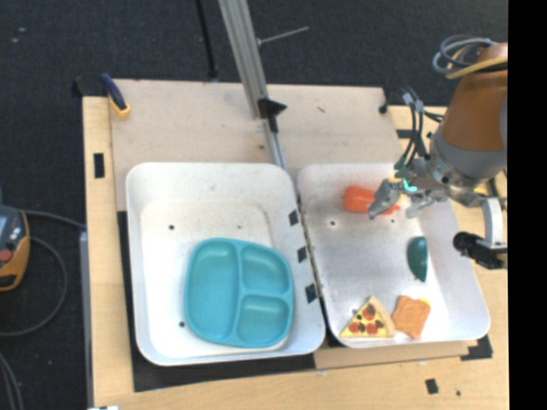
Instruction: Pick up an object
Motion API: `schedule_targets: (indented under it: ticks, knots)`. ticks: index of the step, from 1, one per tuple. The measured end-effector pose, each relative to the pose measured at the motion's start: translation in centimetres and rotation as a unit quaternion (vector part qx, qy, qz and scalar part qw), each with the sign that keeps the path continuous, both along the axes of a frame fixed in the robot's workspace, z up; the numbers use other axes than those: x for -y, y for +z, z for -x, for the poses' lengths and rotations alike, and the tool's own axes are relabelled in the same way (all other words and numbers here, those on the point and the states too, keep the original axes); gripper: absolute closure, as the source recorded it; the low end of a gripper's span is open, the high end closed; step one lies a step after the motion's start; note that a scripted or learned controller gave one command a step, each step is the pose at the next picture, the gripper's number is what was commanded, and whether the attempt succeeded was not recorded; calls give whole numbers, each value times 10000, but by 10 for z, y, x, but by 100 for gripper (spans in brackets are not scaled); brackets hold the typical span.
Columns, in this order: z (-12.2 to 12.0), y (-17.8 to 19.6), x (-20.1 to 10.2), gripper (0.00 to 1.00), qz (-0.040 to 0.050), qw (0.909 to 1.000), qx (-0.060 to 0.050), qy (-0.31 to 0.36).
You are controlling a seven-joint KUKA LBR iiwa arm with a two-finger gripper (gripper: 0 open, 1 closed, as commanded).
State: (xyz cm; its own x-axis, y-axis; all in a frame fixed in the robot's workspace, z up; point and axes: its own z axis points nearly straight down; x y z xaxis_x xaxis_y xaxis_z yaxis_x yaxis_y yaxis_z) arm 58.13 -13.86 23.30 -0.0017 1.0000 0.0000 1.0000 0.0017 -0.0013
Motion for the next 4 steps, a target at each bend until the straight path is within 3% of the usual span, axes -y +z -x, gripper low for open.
schedule_targets:
  ticks: [1, 3, 4]
  knots:
    - [-1, 1, 0, 0, 2, 10000, 12, 2]
    - [-3, -112, -9, 0, 2, 10000, -7, -1]
    - [-3, -133, -8, 0, 7, 10000, 2, -14]
